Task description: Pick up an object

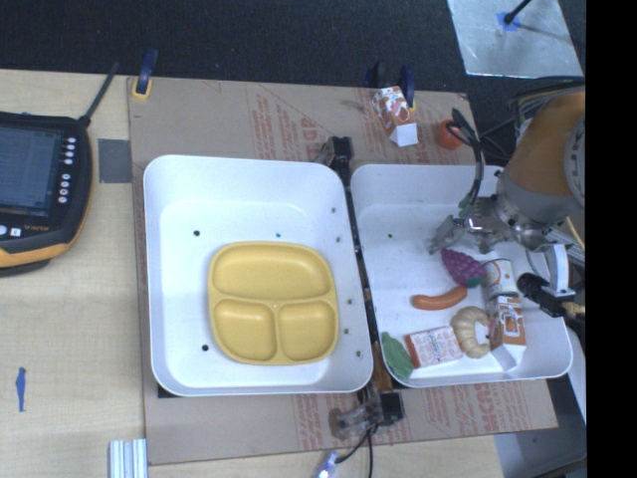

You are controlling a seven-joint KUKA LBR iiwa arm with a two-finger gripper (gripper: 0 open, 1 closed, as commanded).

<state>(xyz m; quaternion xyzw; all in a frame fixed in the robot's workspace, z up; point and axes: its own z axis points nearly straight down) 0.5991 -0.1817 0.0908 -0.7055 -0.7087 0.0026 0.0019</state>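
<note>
My gripper hangs over the upper part of the right bin, under the grey arm with its orange band. It looks open, one finger splayed to the left, and I see nothing held between the fingers. A purple grape bunch lies just below it, close to or touching the gripper. Further down lie an orange sausage, a tan croissant, a red-and-white packet, a green piece and a small carton.
The left bin holds a yellow divided plate. A small carton and a red object sit behind the right bin. A teach pendant lies at far left.
</note>
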